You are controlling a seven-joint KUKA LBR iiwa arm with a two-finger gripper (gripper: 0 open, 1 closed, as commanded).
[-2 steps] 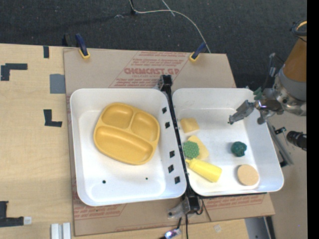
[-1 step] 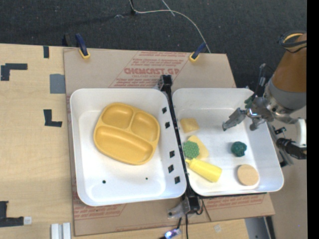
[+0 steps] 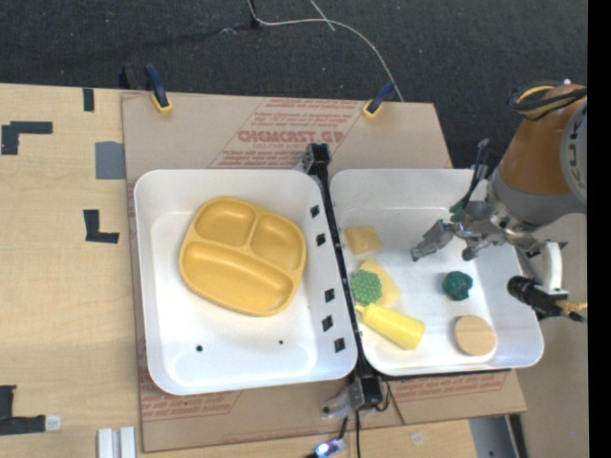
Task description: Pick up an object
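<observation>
left bin (image 3: 153,256): shallow white, holds yellow three-section plastic plate (image 3: 243,254)
right bin (image 3: 410,194): shallow white; pale yellow block (image 3: 363,240), green bumpy toy (image 3: 366,287), yellow cylinder (image 3: 389,324), dark green lump (image 3: 457,284), tan wooden disc (image 3: 474,336)
gripper (image 3: 451,239): above right bin, nothing between fingers

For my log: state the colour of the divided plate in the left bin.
Yellow; the divided plate shows plainly in the camera view.

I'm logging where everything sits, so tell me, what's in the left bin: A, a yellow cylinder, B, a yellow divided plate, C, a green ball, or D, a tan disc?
B: the yellow divided plate lies in the left bin, while the green ball, tan disc and yellow cylinder are all in the right bin.
</observation>
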